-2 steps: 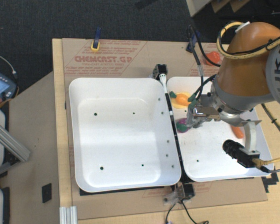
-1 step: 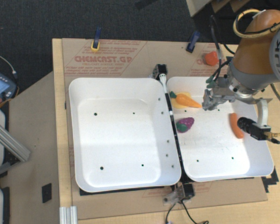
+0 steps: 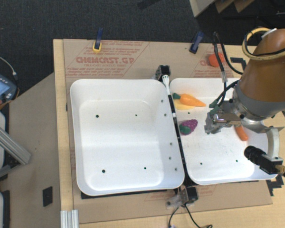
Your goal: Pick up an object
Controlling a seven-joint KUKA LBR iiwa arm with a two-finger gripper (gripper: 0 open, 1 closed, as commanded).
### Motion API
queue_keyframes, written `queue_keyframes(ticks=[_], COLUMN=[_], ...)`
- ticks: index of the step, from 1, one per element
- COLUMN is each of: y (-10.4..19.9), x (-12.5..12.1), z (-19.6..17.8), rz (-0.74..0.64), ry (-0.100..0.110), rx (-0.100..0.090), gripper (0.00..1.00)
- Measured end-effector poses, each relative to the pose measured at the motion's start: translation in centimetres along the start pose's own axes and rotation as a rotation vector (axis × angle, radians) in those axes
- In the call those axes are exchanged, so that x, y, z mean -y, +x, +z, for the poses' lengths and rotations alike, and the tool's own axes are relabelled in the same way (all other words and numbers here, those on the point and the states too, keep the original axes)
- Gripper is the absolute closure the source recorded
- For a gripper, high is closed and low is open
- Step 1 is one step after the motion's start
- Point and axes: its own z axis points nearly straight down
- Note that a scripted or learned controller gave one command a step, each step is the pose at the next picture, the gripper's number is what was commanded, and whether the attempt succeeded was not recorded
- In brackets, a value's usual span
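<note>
A brown cardboard sheet (image 3: 133, 56) printed with red lettering covers the bench top, and two shallow white bins sit on it side by side. The left bin (image 3: 85, 141) and the right bin (image 3: 218, 170) touch along their inner rims, where a black strip (image 3: 175, 122) runs between them. A blue-and-yellow clamp (image 3: 98, 42) and a blue clamp (image 3: 197, 42) grip the sheet's far edge. A small orange object (image 3: 213, 60) rests on the cardboard behind the right bin.
</note>
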Motion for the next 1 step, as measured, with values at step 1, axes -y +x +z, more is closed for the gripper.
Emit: queue_keyframes(ticks=[1], y=[-2.23], x=[0.42], z=[2.75], rz=[0.005], ry=[-0.001], rx=[0.002], gripper=[1.00])
